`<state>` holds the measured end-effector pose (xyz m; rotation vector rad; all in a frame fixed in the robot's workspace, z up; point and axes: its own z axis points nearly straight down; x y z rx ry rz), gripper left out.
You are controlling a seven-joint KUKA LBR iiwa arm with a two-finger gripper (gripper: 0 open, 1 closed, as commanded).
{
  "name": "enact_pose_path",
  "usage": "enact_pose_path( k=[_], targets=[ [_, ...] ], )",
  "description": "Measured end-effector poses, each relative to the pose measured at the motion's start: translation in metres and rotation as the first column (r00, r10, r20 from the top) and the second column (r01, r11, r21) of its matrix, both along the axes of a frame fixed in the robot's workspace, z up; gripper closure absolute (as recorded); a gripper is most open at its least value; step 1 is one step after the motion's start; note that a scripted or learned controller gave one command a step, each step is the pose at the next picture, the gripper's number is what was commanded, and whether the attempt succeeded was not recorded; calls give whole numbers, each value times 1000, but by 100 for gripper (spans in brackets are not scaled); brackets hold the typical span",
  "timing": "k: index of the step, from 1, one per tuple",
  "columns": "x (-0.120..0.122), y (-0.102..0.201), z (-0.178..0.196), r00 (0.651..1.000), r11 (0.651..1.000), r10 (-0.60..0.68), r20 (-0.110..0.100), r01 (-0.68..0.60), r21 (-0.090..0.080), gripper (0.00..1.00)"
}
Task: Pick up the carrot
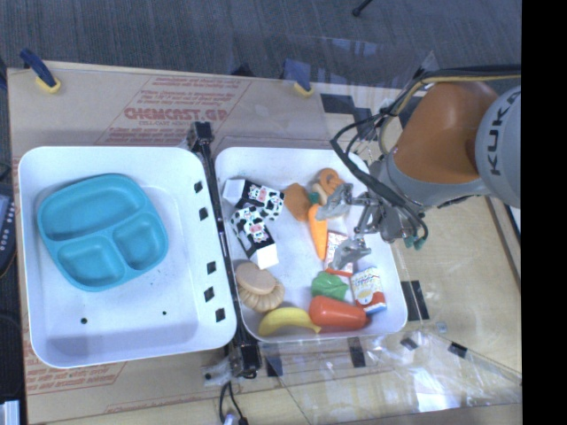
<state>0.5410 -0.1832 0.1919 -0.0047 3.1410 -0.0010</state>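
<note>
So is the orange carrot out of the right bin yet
No. The orange carrot lies in the right white bin, beside the gripper, not lifted.

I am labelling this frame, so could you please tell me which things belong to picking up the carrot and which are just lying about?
Job in hand:
carrot
hand

Lying about:
banana
red pepper
cow-print carton
blue divided plate

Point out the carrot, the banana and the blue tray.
carrot (318, 231): camera view, middle of its orange body.
banana (285, 320): camera view, middle of its yellow curve.
blue tray (99, 229): camera view, ridge between its compartments.
</note>
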Motion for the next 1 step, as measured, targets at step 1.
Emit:
enact_pose_path(
  k=[1],
  targets=[
    [31, -6, -100, 988, 988, -151, 1, 151, 0, 0]
  ],
)
